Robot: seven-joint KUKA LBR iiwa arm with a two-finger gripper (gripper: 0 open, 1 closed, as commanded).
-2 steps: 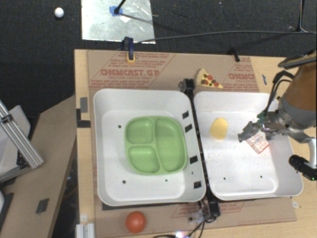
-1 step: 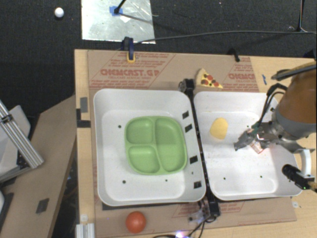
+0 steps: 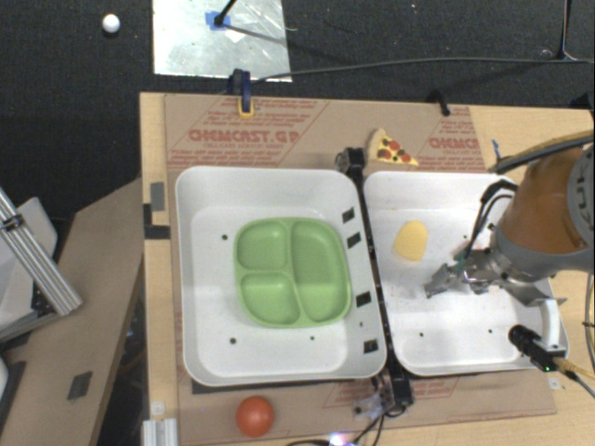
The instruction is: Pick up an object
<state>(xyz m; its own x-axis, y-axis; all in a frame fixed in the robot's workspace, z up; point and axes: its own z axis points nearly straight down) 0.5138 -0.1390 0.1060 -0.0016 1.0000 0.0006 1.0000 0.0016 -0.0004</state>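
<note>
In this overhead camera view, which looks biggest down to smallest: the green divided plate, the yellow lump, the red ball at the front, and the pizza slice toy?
1. Green divided plate, by far the largest.
2. Red ball, yellow lump and pizza slice toy: these look much alike, so I won't rank them.

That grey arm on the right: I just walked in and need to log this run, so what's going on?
The grey and orange arm's gripper is low inside the right white bin, just below and right of a small yellow rounded object, apparently not touching it. Nothing is visibly held. The left white bin holds a green divided plate. A pizza-slice toy and a red ball lie outside the bins.
</note>
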